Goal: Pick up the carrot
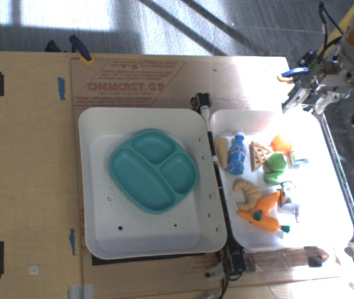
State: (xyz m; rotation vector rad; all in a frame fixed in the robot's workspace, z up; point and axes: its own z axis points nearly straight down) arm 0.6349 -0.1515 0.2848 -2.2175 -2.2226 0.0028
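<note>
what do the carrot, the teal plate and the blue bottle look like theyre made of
The carrot looks like moulded toy plastic: even orange, smooth, with a small green tip. The teal plate seems matte plastic or silicone: one flat colour, rounded compartment ridges, no glare. The blue bottle looks like glossy toy plastic with a white cap, though it is too small to be sure.

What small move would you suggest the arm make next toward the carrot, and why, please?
Probably travel toward the near end of the right bin. The gripper hovers at that bin's far rim, while the carrot lies at the near end, touching the croissant, so a careful descent follows.
</note>
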